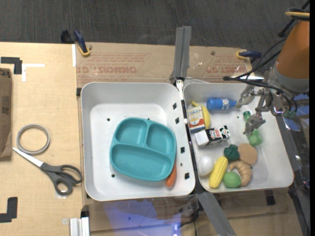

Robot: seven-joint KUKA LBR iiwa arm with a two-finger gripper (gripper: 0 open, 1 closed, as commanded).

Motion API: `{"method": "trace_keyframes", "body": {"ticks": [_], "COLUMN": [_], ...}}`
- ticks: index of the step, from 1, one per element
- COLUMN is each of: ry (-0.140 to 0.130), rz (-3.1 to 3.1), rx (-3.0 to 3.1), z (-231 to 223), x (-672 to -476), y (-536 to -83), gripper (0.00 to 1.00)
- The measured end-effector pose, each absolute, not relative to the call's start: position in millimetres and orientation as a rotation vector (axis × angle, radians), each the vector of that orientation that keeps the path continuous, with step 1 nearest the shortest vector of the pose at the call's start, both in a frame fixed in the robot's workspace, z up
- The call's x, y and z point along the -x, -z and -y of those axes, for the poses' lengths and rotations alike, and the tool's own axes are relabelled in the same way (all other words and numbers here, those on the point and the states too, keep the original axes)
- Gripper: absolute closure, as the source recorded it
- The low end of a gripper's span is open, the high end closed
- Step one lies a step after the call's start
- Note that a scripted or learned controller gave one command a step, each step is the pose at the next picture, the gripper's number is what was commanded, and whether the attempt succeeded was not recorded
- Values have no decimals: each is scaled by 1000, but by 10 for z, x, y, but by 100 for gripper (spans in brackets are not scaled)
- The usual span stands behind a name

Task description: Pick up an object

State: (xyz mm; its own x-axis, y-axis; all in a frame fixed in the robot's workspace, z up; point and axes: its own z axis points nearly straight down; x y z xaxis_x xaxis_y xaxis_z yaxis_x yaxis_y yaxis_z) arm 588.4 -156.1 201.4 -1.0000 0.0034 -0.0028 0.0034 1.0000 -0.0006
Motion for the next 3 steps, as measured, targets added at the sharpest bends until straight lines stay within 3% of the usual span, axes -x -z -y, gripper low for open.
{"method": "trace_keyframes", "body": {"ticks": [1, 2, 3], "ry": [1, 9, 6], "rz": [-3135, -3117, -3116], "rx": [-131, -127, -228], "z": [1292, 1126, 956], "x": [-6336, -6154, -5636], "y": [-1457, -1124, -992], "gripper": [0, 0, 0]}}
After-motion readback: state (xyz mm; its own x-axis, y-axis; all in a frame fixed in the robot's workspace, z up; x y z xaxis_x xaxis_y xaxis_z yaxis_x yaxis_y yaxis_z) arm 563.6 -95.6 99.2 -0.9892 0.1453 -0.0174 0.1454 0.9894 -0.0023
